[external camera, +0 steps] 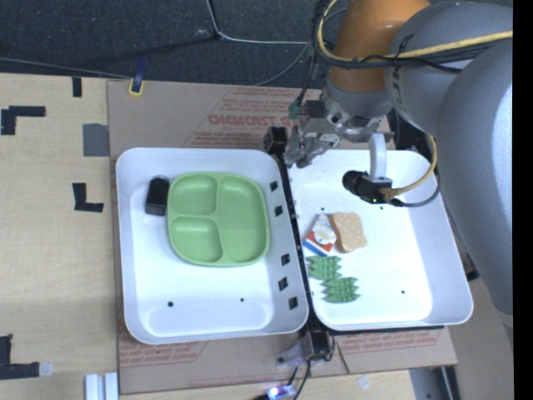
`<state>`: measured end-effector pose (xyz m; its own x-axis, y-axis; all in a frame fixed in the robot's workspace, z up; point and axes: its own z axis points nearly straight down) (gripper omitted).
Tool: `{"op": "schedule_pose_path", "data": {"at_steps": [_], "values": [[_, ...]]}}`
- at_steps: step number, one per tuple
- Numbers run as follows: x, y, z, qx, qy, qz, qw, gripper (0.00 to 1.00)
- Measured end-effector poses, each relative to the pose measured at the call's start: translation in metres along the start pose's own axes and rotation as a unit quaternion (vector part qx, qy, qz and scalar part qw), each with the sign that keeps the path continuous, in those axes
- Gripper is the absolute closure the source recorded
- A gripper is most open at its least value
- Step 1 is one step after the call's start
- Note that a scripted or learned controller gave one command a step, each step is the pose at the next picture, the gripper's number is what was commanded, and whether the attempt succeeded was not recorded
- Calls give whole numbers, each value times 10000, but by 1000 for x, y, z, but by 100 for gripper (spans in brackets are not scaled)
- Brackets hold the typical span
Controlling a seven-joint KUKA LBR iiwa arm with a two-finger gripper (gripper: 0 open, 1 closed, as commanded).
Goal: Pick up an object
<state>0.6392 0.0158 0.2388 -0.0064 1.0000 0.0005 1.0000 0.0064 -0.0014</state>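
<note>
In the right bin (416, 248), a tan slice of toy bread (350, 232) lies beside a small red, white and blue packet (320, 237). Two green pea pods (331, 277) lie just in front of them. My gripper (301, 146) hangs over the far left corner of the right bin, near the divider between the bins. It is well behind the bread and packet, and nothing shows between its fingers. The grey arm with its orange band (375, 23) rises behind it.
The left bin (133, 248) bears a green divided plate (219, 219), with a small black block (156, 196) at the plate's left edge. A black connector with cables (368, 185) hangs from the wrist over the right bin's far side. Cardboard (166, 115) surrounds the bins.
</note>
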Motion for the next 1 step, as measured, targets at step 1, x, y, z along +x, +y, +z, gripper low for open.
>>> {"op": "schedule_pose_path", "data": {"at_steps": [1], "values": [[47,2,1,0,-3,7,10000,100]]}}
